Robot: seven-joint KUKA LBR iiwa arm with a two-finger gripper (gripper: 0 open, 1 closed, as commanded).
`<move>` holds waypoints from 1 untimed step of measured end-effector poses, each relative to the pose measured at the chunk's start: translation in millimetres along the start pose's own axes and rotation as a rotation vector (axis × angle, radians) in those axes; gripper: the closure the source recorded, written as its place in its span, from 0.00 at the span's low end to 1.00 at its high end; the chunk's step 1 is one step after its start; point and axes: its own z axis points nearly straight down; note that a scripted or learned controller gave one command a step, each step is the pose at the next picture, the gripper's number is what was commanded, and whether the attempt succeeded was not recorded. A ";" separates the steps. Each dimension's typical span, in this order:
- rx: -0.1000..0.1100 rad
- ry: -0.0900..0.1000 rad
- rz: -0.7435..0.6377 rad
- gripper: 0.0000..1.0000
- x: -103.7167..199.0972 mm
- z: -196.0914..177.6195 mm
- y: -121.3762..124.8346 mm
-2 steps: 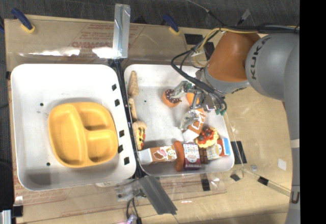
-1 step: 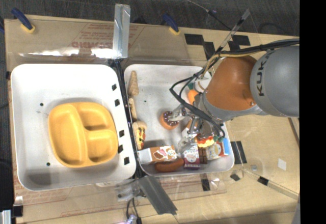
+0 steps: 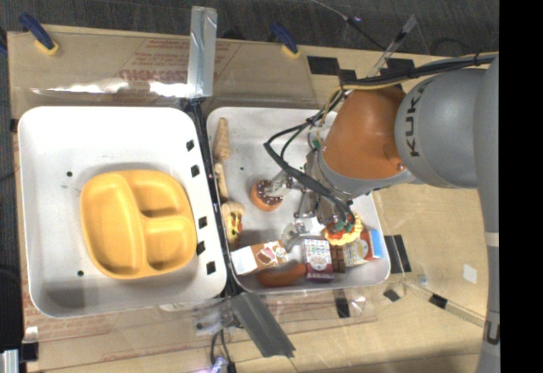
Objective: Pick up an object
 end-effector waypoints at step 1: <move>0.023 -0.034 0.137 0.00 -29.1 -7.4 14.4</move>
